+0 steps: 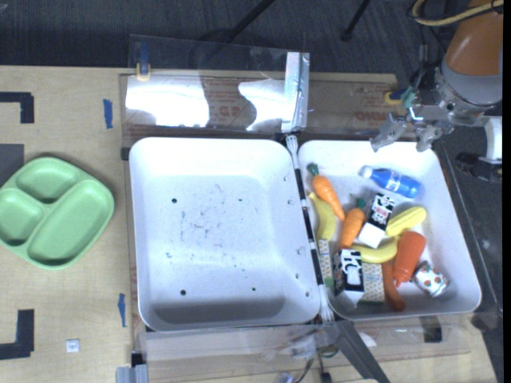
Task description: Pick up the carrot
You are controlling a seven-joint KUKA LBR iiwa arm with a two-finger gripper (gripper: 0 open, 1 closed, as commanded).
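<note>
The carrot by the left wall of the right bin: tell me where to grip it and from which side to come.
Grip the carrot across its thick middle, coming straight down from above. It lies flat and slanted, green top toward the far left corner, tip toward the near right. The bin wall and the banana crowd it, so set the fingers across its narrow width. The gripper is over the far rim.

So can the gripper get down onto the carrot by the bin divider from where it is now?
Probably yes. The gripper hovers over the right bin's far edge, and the carrot lies uncovered on top; only a banana crowds it.
</note>
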